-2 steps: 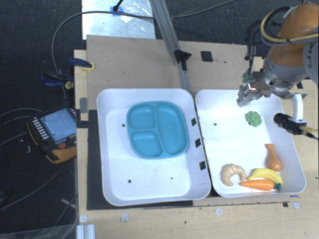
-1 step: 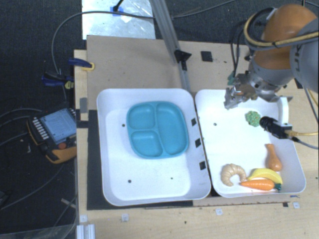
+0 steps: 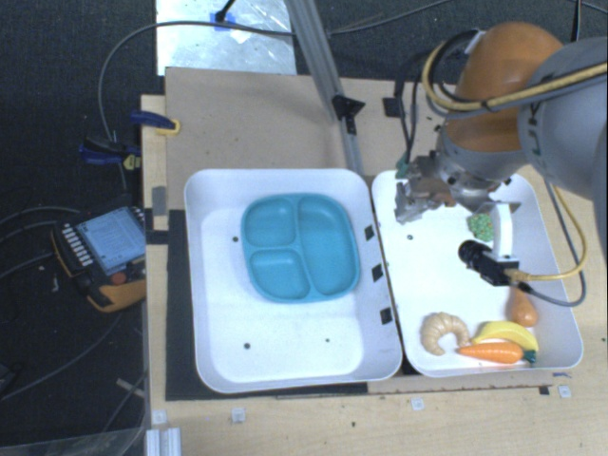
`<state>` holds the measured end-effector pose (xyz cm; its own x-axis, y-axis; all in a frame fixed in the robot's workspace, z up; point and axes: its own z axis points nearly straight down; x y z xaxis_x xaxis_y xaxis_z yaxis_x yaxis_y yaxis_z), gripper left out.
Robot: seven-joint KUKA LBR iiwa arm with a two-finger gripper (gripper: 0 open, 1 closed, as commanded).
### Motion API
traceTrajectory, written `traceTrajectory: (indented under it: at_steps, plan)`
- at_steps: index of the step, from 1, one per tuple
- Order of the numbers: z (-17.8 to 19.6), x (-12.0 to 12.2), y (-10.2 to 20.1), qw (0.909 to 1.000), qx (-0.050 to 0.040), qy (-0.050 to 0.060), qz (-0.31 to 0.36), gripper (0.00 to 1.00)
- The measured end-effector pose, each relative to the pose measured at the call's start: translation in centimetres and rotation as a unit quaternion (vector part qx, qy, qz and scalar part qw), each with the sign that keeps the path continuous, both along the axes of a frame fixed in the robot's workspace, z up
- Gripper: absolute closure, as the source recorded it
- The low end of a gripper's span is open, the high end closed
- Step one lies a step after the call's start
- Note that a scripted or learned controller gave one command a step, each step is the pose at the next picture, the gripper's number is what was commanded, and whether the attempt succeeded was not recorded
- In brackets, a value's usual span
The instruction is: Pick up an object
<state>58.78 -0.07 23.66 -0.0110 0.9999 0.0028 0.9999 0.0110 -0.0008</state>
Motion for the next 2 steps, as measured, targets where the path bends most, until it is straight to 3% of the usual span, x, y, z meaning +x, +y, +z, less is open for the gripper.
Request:
traceTrajectory:
  at_steps: [1, 2]
  plan:
    - [-0.8, -1.3, 4.6, 1.0000, -0.0004, 0.000, 0.000, 1.00]
    - [-1.8, -4.6, 8.6, 1.0000, -0.0008, 0.001, -0.001, 1.00]
